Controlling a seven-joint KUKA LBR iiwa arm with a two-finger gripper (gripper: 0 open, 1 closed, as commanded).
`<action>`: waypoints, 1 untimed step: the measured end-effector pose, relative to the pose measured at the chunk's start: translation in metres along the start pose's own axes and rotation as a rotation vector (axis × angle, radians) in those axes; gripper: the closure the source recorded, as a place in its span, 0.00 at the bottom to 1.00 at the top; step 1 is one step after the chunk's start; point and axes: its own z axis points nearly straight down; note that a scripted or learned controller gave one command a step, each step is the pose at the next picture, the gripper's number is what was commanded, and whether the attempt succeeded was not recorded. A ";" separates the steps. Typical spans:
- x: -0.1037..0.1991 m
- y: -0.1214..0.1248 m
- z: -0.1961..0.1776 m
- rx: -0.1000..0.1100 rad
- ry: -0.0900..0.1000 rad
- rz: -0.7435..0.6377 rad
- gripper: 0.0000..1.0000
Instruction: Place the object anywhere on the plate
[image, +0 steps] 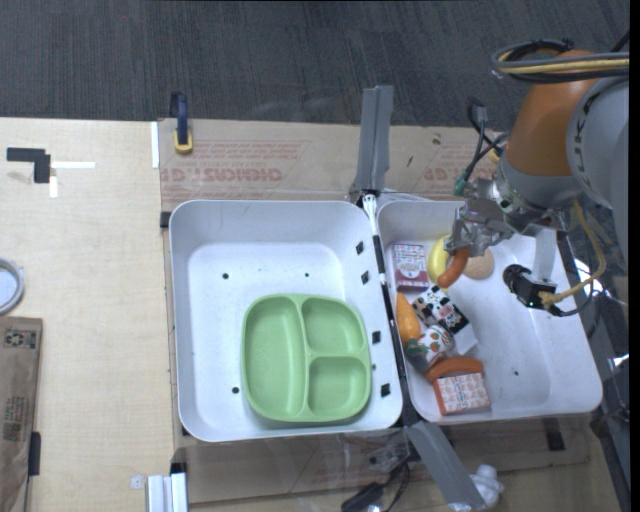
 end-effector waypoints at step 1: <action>0.075 -0.016 0.000 0.001 0.000 -0.095 1.00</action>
